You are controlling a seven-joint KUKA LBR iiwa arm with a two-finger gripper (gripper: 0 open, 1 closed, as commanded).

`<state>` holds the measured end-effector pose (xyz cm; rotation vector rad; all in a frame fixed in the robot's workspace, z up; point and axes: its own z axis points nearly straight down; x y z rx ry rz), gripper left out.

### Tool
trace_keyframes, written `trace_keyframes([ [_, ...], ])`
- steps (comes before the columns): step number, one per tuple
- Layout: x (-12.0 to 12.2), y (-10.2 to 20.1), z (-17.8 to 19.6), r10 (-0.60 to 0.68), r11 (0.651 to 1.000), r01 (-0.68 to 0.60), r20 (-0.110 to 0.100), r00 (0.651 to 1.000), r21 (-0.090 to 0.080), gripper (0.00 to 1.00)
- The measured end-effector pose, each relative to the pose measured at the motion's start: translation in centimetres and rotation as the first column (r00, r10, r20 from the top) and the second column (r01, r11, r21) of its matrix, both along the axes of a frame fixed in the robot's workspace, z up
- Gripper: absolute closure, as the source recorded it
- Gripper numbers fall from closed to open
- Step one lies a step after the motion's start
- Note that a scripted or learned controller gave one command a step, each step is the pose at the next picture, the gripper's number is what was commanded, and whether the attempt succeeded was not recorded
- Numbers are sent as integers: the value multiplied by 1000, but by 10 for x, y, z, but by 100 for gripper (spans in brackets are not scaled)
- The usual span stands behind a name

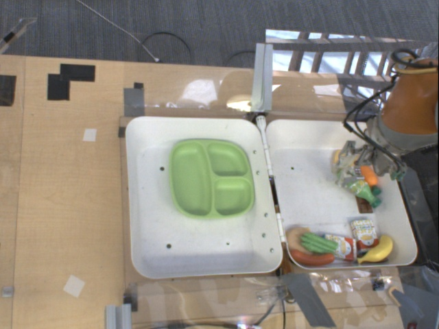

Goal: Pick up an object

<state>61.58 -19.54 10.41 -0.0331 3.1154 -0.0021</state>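
The gripper (353, 163) (finger state cannot be told) is best lowered squarely over the carrot (370, 177), clear of neighbouring toys.

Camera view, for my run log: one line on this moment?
pincer: low in right bin | over carrot | grasp: unclear | green tray: left bin

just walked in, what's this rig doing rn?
The KUKA arm reaches in from the right with its gripper down in the right bin, at a carrot by the far wall. Whether it grips anything can't be told from here. A banana, a green bean pod and a small carton lie heaped along that bin's near edge. The left bin holds a green divided plate, untouched.
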Motion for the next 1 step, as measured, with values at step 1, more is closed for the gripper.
trace_keyframes([
  [1, -70, 77, 45, -176, 984, 176, -16, 984, 4, 100],
])
